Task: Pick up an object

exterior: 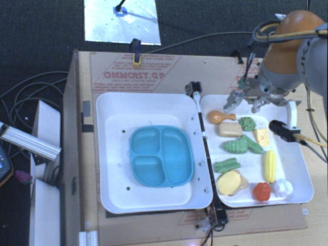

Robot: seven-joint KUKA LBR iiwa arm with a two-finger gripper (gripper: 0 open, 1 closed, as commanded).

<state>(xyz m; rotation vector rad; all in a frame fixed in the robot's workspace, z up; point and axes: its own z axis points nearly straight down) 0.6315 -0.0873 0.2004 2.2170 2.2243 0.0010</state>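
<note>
Camera view, looking down at a slant. Reaching in from the right with the gripper, hanging over the far end of the right bin. Keeping the fingers spread apart, grasping nothing. Lying just below and left of the fingers: an orange drumstick, apart from them, on the bin floor. Sitting just beside it, a beige block and a broccoli. Crowding the rest of that bin: cheese, a leafy green, beans, a corn cob, a potato, a tomato and a white piece in the near right corner.

Reading "CHEMCAST GP" in red, printed on the brown sheet covering the worktop; smaller print beside it too blurred for reading.

Sharing a touching rim with the left bin, holding a blue plate near its middle. Leaving bare white floor all around the plate, and little open floor among the toys on the right.
</note>
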